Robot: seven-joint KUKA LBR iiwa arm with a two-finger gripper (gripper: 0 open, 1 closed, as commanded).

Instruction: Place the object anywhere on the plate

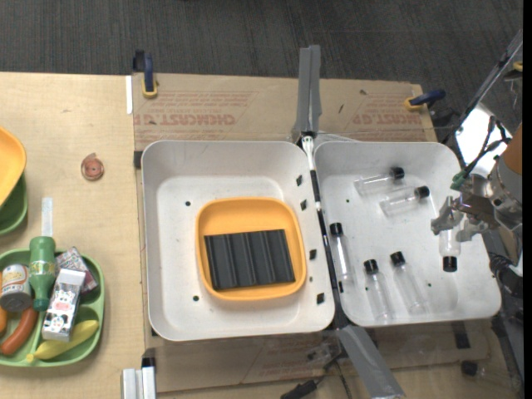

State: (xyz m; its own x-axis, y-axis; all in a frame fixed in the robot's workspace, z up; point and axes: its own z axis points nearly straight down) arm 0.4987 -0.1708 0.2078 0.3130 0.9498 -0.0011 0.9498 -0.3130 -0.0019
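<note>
An orange plate (249, 209) lies in the left bin (158, 248), with a dark grey ridged block (248, 258) resting on it. My gripper (453, 225) hangs over the right side of the right bin (366, 153), far to the right of the plate. It is shut on the upper end of a clear vial (449, 246), whose black cap points toward the bin's front. Several more clear vials with black caps lie loose in the right bin, among them one (404, 199) at the back and one (376, 286) near the front.
Another vial (337, 244) lies along the divider between the bins. On the bench at the far left stand a green tray of toy food (50, 310) and an orange bowl (8, 166). Clamps (146, 73) hold the cardboard behind the bins.
</note>
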